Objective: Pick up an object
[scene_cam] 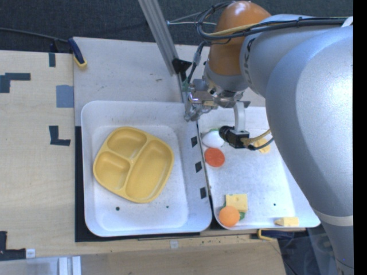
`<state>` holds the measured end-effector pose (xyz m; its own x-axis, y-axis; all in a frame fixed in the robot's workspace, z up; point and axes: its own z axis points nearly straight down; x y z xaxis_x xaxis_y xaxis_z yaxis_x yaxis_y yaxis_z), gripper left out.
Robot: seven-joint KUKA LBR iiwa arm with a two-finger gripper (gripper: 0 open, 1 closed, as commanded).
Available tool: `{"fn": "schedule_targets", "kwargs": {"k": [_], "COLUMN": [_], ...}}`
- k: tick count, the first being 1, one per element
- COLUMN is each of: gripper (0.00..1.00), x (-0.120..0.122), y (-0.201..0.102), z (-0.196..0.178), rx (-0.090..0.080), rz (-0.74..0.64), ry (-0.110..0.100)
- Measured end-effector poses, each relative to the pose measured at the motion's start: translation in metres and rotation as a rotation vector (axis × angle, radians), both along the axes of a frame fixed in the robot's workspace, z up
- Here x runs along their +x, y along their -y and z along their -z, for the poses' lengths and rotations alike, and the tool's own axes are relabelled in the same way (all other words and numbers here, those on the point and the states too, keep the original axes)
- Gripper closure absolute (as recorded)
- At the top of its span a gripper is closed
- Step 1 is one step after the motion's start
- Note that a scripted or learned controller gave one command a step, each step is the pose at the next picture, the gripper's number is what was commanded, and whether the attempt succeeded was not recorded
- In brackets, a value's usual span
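Two bins [143,217], one yellow tray [133,164], two orange-red balls [215,157], two yellow blocks [236,201], one white egg [212,137].

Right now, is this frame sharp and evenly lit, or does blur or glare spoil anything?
Camera view: light is soft and even, shadows faint; the yellow plate and orange ball read clearly; the grey arm, closest to the lens, looks soft, with a sheen on its orange band; the end effector is dim and cluttered.

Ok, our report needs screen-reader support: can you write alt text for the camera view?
A grey robot arm reaches from the right over two white bins. The left bin holds a yellow divided plate; the right bin holds small items, including an orange ball.
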<state>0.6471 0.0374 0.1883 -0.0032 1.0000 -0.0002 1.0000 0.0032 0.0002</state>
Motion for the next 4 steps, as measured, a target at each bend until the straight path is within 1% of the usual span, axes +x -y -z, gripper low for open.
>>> {"fn": "schedule_targets", "kwargs": {"k": [1, 2, 3, 4], "gripper": [1.00, 1.00, 1.00, 1.00], "x": [-0.071, -0.042, -0.086, -0.122], "y": [-0.001, -0.005, 0.048, 0.008], "z": [0.000, -0.012, -0.011, -0.053], "rx": [-0.001, 0.000, -0.002, 0.002], "rz": [0.003, 0.001, 0.008, -0.002], "ry": [-0.006, 0.000, -0.005, 0.000]}}
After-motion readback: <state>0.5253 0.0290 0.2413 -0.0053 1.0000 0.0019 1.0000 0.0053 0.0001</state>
